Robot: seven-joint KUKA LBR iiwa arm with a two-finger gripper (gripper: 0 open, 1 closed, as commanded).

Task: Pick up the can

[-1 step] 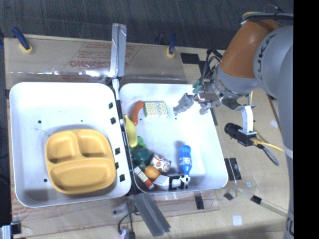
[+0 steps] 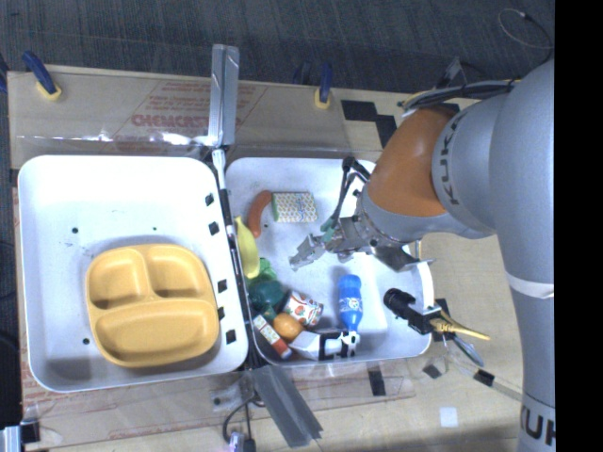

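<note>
The can (image 2: 303, 307), small with a red and white label, lies tilted in the front part of the right bin (image 2: 377, 172). It rests among a green item (image 2: 267, 295), an orange ball (image 2: 287, 327) and a blue bottle (image 2: 349, 298). My gripper (image 2: 307, 250) hangs over the middle of the right bin, a little behind the can and apart from it. Its fingers stand open with nothing between them.
A yellow banana (image 2: 247, 243), a reddish item (image 2: 257, 210) and a speckled block (image 2: 292, 206) lie at the back left of the right bin. A black and white item (image 2: 339, 344) sits at its front wall. The left bin (image 2: 57, 182) holds a yellow divided tray (image 2: 151, 304).
</note>
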